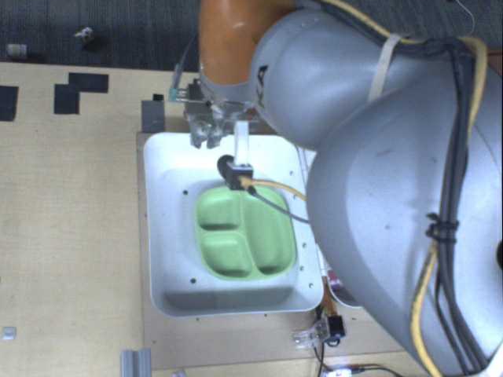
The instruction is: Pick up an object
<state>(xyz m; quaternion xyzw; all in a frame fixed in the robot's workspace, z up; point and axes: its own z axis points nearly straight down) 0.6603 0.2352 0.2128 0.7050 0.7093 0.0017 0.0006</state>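
Because the pale wooden bench on the left carries only flat black patches, the one thing to pick lies further right, inside the white bin. This bin looks like smooth, glossy plastic with sloping walls. The gripper hangs above its far rim; whether it is open or closed I cannot tell, and I see no object in it. If it goes down from there, I think it may hit the rim or meet bare floor and take nothing. The green tray lies flat in the bin, towards the right wall. It is wide, rounded, matte and has three shallow compartments. Its thin rim gives little to grip, so it could slip or tilt out. The grey arm covers the right side.
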